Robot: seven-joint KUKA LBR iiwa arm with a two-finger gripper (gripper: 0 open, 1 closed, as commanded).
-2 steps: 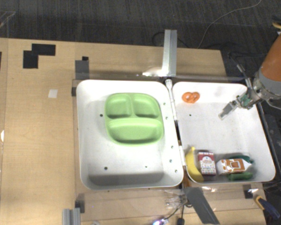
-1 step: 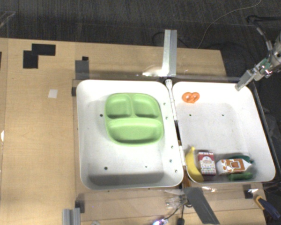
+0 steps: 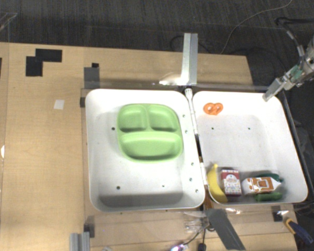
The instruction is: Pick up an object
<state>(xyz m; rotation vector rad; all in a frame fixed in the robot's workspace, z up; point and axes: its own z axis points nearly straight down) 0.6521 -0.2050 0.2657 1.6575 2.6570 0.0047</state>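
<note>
The right bin [image 3: 251, 140] holds an orange pretzel [image 3: 213, 109] near its far left corner. Along its near edge lie a yellow banana [image 3: 214, 184], a small red carton [image 3: 230, 182], an orange-and-white carton [image 3: 259, 184] and a green item [image 3: 268, 196]. My gripper [image 3: 272, 91] hangs over the bin's far right corner, well away from all of these, with nothing seen between its fingers.
The left bin [image 3: 102, 182] carries a green divided plate [image 3: 148, 131]. A metal post [image 3: 190, 59] stands behind the divider between the bins. The bench's wooden top [image 3: 36, 156] stretches to the left.
</note>
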